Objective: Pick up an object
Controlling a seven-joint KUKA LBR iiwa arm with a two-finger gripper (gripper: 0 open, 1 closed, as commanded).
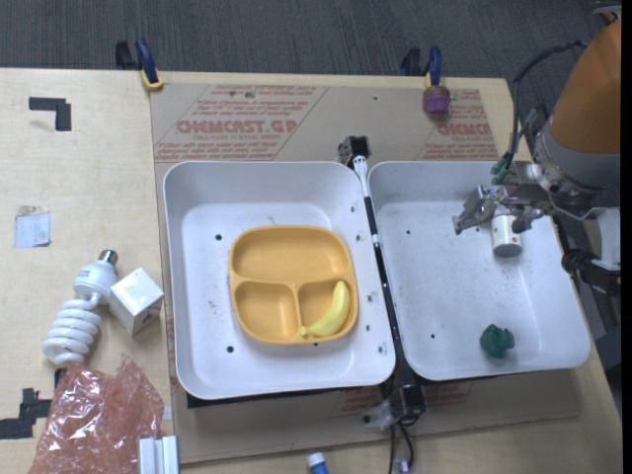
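Fingers [476, 215] state unclear, hovering over far part of right bin [553, 354]; green object [497, 340] near corner; banana [334, 312] on yellow tray [286, 255], left bin [197, 363].

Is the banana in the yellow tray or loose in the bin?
In the tray: the banana lies in the lower right compartment of the yellow tray.

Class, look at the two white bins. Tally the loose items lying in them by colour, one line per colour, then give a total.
Yellow: 2, the divided plate and the banana lying in its lower right compartment.
Green: 1, the small green object in the right bin.
Total: 3
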